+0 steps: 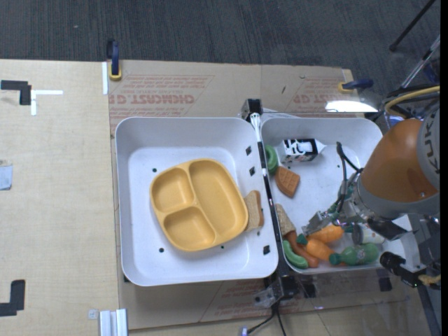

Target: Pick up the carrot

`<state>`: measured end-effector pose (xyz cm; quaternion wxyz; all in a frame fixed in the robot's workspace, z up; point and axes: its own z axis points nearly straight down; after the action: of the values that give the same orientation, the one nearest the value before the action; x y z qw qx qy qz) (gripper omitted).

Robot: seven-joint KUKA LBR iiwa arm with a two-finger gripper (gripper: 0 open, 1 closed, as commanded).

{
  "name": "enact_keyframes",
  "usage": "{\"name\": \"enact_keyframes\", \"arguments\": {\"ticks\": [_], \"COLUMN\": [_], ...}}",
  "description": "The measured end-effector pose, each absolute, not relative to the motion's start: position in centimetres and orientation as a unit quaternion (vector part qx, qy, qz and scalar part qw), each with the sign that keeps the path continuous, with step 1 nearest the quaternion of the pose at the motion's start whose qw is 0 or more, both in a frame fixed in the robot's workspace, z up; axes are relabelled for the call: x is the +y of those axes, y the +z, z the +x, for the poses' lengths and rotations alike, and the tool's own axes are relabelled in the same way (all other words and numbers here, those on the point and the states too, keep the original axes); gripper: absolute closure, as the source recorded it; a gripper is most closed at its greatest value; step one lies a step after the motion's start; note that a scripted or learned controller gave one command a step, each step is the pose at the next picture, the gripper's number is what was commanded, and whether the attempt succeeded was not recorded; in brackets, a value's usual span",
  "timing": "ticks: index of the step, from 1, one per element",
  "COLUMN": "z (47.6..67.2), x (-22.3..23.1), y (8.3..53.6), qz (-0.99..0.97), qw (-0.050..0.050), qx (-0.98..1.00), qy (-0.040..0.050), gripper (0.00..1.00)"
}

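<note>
Your gripper (329, 221) sits low in the right bin (318, 180), right over the carrot (327, 234), lined up to grab. Can't tell its state, honestly.

Grey arm (420, 187) with a broad orange band (glossy, rounded), black cables beside the wrist.

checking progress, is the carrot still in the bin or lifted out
In the bin: the carrot lies on the right bin's floor among other toy food.

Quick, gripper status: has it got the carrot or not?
Gripper: low in the right bin, right over the carrot; a grasp cannot be told from this view.
</note>
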<state>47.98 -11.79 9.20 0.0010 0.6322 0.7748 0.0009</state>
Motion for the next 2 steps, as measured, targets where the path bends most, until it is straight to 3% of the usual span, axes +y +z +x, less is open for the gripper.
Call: {"name": "enact_keyframes", "arguments": {"ticks": [1, 2], "z": [48.23, 48.22], "x": [-11.85, -11.86], "y": [10.12, 10.12], "qz": [0.635, 0.635], "qw": [0.003, 0.003], "qx": [0.773, 0.773], "qy": [0.0019, 0.0019], "gripper": [1.00, 0.00]}}
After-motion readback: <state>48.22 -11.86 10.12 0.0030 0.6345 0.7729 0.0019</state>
